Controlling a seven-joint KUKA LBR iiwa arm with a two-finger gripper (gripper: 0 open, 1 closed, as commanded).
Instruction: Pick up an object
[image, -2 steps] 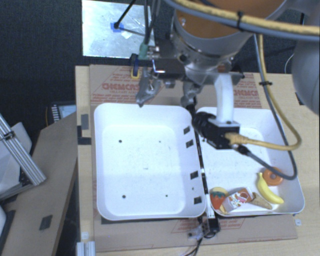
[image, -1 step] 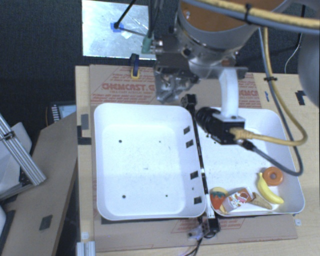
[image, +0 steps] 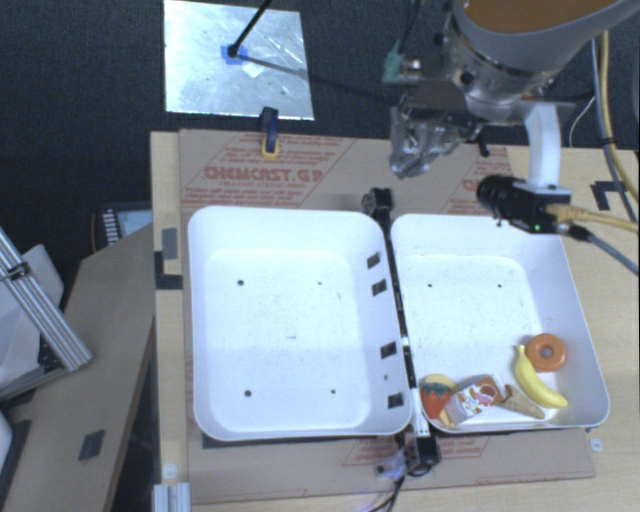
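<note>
Up high, tool (image: 418, 150) above right bin's (image: 585, 330) far edge.

One camera is fixed above the bench (image: 300, 160), looking down at a slant toward the far edge. It stands back enough to take in both white bins, the left bin (image: 280, 320) and the right bin (image: 480, 290), whole, plus floor on the left.

Dark carpet (image: 80, 90) is covering the floor around the bench. A shiny metal sheet (image: 238, 58) is lying on it at the top. A brown cardboard sheet (image: 290, 165) is covering the benchtop, and an aluminium rail (image: 40, 310) is leaning at left.
</note>
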